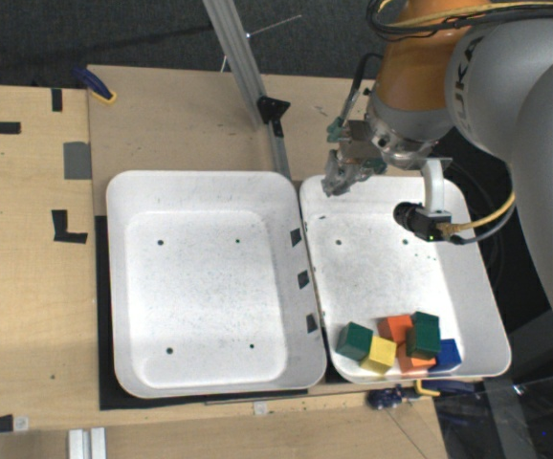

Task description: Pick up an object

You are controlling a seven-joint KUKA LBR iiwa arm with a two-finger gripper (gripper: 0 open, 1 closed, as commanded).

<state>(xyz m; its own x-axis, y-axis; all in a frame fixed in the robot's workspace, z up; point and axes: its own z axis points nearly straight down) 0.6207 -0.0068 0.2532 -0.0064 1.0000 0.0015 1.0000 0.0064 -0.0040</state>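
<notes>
Letters "KU" read on the grey arm [506,75] near its orange band. Gripper [338,182] hangs over the far rim of the right bin [372,256]; whether it grips anything I cannot tell. Blocks [401,344], green, yellow, orange and blue, huddle in that bin's near corner. Left bin [205,275] sits beside it.

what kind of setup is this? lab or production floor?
Likely a lab grasping test bench: two white bins on a taped wooden benchtop, small coloured blocks piled in the right bin's corner, and the arm's tool above that bin.
</notes>
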